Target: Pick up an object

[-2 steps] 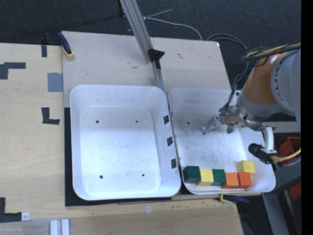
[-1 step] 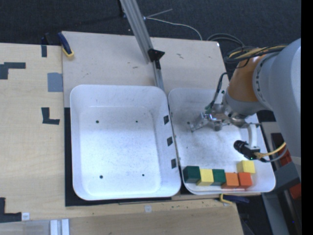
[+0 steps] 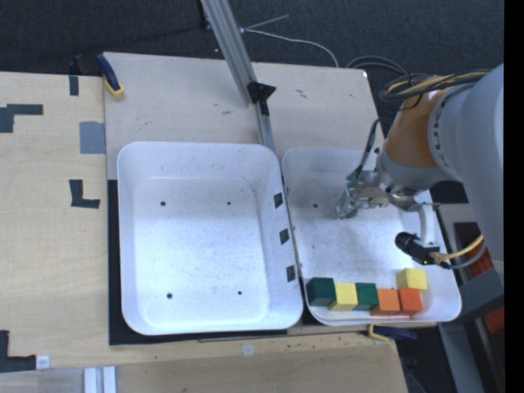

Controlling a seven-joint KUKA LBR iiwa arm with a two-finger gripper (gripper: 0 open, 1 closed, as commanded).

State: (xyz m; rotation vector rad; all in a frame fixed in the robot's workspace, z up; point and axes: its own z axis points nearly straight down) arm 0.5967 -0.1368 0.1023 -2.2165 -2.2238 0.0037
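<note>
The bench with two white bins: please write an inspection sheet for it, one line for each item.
Surface: wooden bench bearing left bin and right bin, side by side.
Job's things: blocks along the right bin's near edge: dark green block, yellow block, green block, orange block, red-orange block, second yellow block.
Clutter: nothing seen.
Grippers: gripper over the right bin's far half, apart from the blocks.
Cables: yellow and black cables by the wrist.
Surroundings: dark floor, metal rail.
</note>
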